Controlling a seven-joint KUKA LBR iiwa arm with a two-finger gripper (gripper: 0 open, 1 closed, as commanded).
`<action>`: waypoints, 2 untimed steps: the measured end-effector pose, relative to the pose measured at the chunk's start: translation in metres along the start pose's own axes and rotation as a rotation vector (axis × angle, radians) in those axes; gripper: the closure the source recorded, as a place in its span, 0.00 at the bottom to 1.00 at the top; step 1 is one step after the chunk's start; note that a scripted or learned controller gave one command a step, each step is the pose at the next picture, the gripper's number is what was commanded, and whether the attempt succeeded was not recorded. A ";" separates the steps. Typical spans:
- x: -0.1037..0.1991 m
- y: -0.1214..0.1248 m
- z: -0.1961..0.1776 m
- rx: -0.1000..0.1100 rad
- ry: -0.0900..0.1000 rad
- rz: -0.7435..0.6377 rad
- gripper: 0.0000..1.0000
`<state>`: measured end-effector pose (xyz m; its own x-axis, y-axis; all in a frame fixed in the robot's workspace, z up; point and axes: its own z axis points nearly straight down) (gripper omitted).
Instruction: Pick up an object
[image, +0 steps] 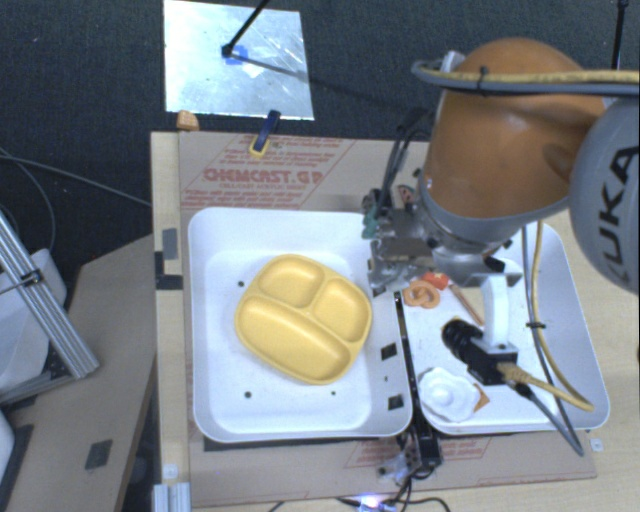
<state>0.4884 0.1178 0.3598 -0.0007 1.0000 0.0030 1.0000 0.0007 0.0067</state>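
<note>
One arm (515, 130), largest thing in frame, reaches in from right of the tray and leans over the right bin, wrist turned down. That posture suits a top-down grab, not a side approach.

Two bins next. Left bin (215, 400) carries the tray; right bin (578, 345) lies right of the tray, past the shared wall, and holds the small stuff.

Tray (303, 318): yellow, three compartments, lying flat and slightly skewed, roughly mid-bin. Broad, shallow and rounded at the rim, so probably a poor bite for a narrow gripper unless taken by the edge.

Gripper (392, 268): just right of the tray's right edge, over the wall between the bins, low. Nothing visibly held. Whether it is parted or closed I cannot tell; dark housing and cabling hide the tip.

White lump (445, 393): right of the tray and below its level in frame, near the right bin's front edge. Soft-looking, possibly a toy egg, but the view is too coarse to be sure.

Ring (422, 296): small, orange, just right of the tray, the loose thing closest to the gripper. Likeliest target by position. Judgement: approach stage, no pick made yet. A descent straight down from here risks striking the wall rather than any object.
</note>
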 end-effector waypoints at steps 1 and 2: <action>0.000 0.001 -0.011 -0.002 0.001 -0.001 1.00; 0.000 0.002 -0.022 -0.005 0.002 -0.001 1.00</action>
<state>0.4898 0.1182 0.3815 -0.0020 1.0000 0.0053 0.9999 0.0019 0.0114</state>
